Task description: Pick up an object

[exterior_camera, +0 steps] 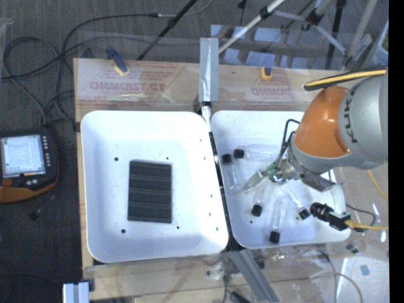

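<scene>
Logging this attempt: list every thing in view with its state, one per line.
hand: low inside the right bin, among the clear tubes
clear tubes: lying flat, black caps on
black ridged block: flat in the left bin
handheld screen: lit, on the floor

Clear tubes with black caps crowd the right bin; the left bin offers open floor around a black ridged block.

Bench bearing 2 white bins
</scene>
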`<action>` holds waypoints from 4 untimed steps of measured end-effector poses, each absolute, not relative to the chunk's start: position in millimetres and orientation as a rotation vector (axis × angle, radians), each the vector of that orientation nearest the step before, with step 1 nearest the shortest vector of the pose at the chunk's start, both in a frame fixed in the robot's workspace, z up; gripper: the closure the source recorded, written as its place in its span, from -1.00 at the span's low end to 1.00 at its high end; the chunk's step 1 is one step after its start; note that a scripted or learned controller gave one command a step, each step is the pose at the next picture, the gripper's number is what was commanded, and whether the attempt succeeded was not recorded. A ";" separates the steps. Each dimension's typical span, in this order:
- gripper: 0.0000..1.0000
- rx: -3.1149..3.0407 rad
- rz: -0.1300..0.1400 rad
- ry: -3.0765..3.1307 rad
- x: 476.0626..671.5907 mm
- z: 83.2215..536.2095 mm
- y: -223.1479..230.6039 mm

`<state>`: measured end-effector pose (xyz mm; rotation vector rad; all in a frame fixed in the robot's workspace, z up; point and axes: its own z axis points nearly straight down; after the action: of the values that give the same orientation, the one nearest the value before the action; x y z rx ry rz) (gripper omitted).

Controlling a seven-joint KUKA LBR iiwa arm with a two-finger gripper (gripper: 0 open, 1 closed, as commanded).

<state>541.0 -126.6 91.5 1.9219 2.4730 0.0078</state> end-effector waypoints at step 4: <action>-1.00 1.879 0.016 2.503 617.3 101.1 -110.1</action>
<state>617.3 -110.1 101.1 1.8794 2.5032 0.0156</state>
